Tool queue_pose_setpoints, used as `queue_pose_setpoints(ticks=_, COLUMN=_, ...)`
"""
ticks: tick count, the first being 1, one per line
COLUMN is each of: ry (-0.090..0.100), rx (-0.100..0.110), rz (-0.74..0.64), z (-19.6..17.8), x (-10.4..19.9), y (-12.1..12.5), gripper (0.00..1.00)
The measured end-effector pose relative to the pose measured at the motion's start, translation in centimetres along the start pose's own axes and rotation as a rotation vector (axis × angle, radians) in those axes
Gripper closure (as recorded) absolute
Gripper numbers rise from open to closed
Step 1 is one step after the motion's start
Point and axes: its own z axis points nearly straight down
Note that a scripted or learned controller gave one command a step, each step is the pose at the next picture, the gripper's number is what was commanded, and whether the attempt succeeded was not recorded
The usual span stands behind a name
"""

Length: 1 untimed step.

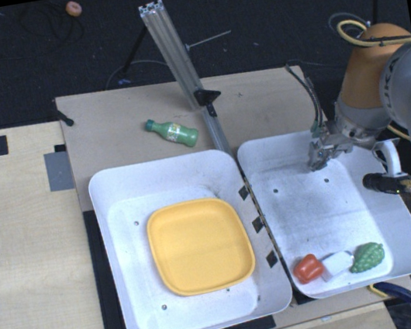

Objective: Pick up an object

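My gripper (317,160) hangs over the far right part of the right bin (316,211), with nothing visible between its fingers. At that bin's near edge lie a red pepper-like object (308,268), a small white block (337,264) and a green bumpy object (367,256), side by side. They are well below the gripper in the view. A yellow square plate (200,244) rests in the left bin (116,215).
A green bottle (172,132) lies on the bench behind the left bin. A slanted metal rail (175,43) rises between the bins at the back. Black clips (255,223) mark the seam between the bins. Cables run by the arm (371,75) at right.
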Motion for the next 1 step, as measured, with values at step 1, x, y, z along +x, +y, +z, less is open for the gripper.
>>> queue_pose_setpoints(ticks=1, ry=-0.001, rx=-0.004, rz=0.003, z=-5.12, x=0.54, y=-0.68, gripper=1.00)
